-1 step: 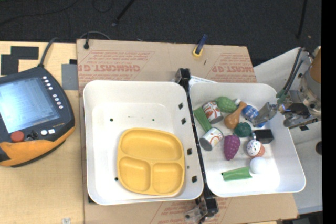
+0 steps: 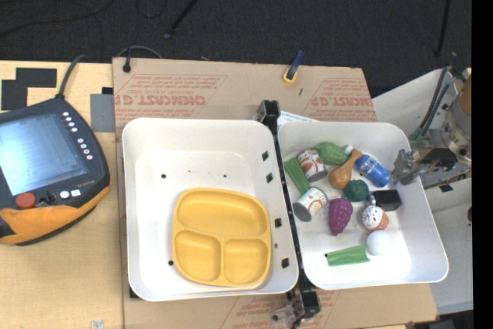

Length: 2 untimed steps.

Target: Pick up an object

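Your pincer [image 2: 407, 166] sits at the right bin's [image 2: 420, 262] far right rim, low beside the pile; whether it is spread or pressed together you cannot tell here. The candidates crowd the bin's middle: blue bottle [image 2: 373, 168], purple grape bunch [image 2: 339, 216], white ball [image 2: 378, 243] (closely packed, so a clean grasp looks awkward). The yellow tray [image 2: 222, 236] occupies the left bin [image 2: 154, 142].

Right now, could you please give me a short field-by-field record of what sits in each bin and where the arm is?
left bin: yellow divided tray
right bin: heap of small items, among them a purple grape bunch, white ball, blue bottle, flat green block
tool: at the right bin's right rim, beside the heap
item held: none seen
left of bins: control tablet
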Tool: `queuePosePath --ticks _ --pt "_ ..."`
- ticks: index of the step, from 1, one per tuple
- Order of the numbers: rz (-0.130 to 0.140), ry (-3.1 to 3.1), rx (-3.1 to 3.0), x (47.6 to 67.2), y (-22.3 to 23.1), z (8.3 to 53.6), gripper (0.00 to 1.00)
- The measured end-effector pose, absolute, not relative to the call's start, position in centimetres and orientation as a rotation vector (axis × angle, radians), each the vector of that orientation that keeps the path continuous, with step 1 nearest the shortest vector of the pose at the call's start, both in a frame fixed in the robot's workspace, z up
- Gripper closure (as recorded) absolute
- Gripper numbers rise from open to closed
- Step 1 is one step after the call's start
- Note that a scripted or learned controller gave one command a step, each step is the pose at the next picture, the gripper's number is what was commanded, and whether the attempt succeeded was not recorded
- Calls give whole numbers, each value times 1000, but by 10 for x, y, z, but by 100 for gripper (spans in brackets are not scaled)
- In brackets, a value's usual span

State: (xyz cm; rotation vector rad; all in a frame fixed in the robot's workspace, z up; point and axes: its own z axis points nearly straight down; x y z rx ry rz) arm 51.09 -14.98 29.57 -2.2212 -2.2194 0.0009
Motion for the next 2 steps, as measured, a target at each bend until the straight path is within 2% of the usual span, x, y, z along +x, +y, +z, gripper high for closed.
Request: queuePosePath --ticks 1,2 --pt "-8 -2235 -2209 542 -38 343 100" --pt "-5 -2228 -2215 534 18 388 100"
